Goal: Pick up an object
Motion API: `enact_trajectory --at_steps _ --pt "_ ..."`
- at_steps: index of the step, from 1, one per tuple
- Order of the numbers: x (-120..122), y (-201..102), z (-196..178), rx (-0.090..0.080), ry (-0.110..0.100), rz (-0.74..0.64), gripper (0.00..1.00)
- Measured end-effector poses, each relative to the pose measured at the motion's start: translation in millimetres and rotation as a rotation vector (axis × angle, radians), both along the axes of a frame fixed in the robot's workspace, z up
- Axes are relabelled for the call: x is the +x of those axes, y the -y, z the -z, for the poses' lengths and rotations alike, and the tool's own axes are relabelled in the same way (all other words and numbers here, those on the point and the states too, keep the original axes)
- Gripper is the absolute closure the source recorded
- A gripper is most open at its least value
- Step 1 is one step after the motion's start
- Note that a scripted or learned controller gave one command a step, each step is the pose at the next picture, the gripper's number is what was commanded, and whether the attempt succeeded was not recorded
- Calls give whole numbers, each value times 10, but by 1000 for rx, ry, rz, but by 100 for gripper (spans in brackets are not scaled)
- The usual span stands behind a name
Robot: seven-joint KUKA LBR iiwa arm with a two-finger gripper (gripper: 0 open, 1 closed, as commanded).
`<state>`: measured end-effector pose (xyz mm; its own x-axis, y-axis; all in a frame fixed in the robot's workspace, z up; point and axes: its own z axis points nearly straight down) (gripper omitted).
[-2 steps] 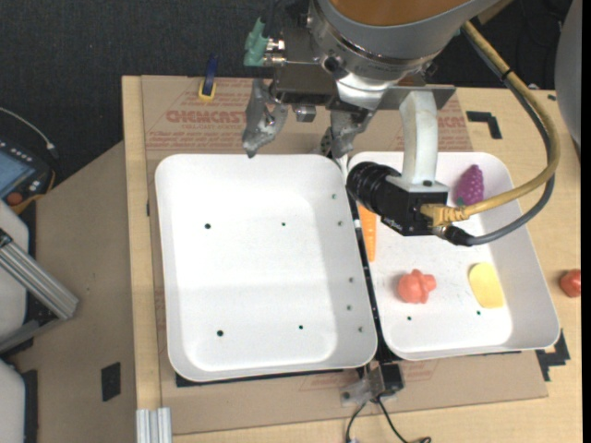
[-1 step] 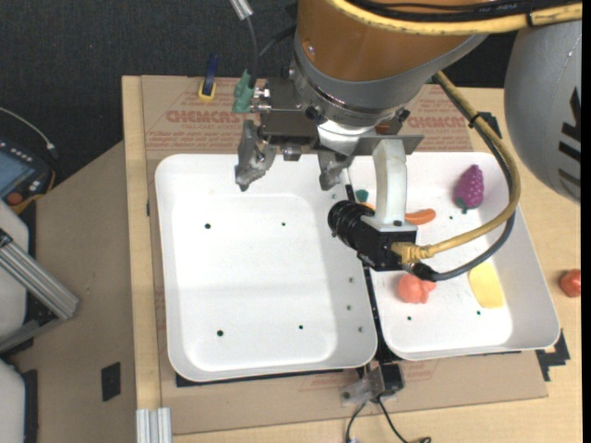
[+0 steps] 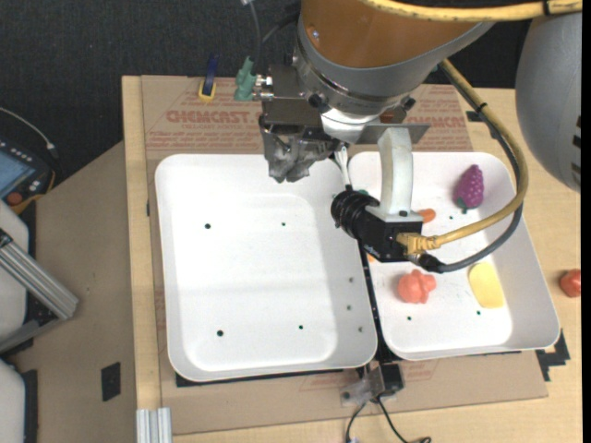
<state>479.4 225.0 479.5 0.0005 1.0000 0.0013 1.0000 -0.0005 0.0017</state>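
Camera view is dominated by the arm, which is extended from the right over the bins. Two white bins are set side by side: the left bin and the right bin. The gripper is seen above the left bin's far edge; its opening cannot be told. In the right bin are scattered a purple grape bunch, a yellow piece and a pink-red object.

We look down at a slant from above the table, fairly near, on both bins (arm entering at right).
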Motion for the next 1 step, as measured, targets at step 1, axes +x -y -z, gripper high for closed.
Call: enact_trajectory --at_steps 1 --pt "4 -7 -103 1 2 -1 100"
